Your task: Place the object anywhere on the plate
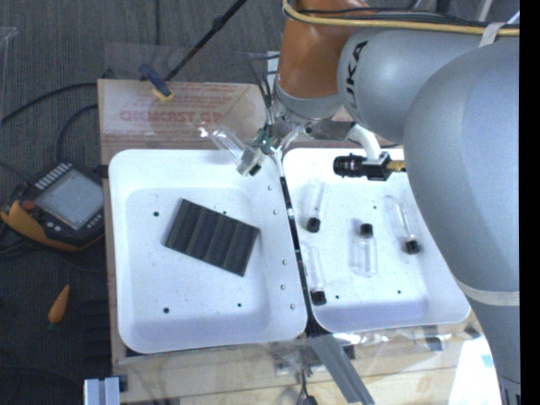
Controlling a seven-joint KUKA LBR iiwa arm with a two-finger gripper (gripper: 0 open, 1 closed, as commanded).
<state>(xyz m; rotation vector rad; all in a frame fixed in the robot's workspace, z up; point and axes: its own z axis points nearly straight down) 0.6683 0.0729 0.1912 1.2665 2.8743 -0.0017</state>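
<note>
We see the gripper above the far edge of the left bin, its fingers closed on a clear vial. The dark ridged plate lies flat in that bin. Four more vials lie in the right bin.

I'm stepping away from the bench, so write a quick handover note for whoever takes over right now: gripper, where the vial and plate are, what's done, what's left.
Gripper: over the far right corner of the left white bin, with a clear plastic vial with a dark cap at its jaws; the grasp looks held but the view is too cluttered to confirm.
Dark ribbed rectangular plate: flat in the middle of the left bin, nothing on it.
Right white bin: several more clear vials.
Done: vial apparently picked up.
Left: carry it to the plate, set it down, release.
</note>
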